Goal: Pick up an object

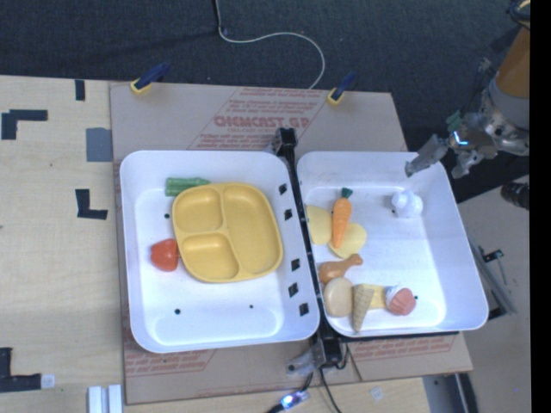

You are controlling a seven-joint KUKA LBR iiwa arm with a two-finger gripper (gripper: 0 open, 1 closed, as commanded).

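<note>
Hand (449, 153) spread, grasping nothing, above right bin's (461, 231) far corner; recommended: descend squarely over isolated white object (405, 202), avoiding wall.

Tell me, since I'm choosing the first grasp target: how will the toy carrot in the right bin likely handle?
The carrot looks like rigid, light plastic. Its tapered round body may roll or slip between fingers. It lies partly on a yellow piece, so a push could shift both.

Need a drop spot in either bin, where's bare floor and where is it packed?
Left bin: bare strip along the near wall, below the yellow tray. Right bin: open floor right of the carrot, between the small white piece and the ice cream cone. Crowded along the divider: carrot, drumstick, cone.
</note>
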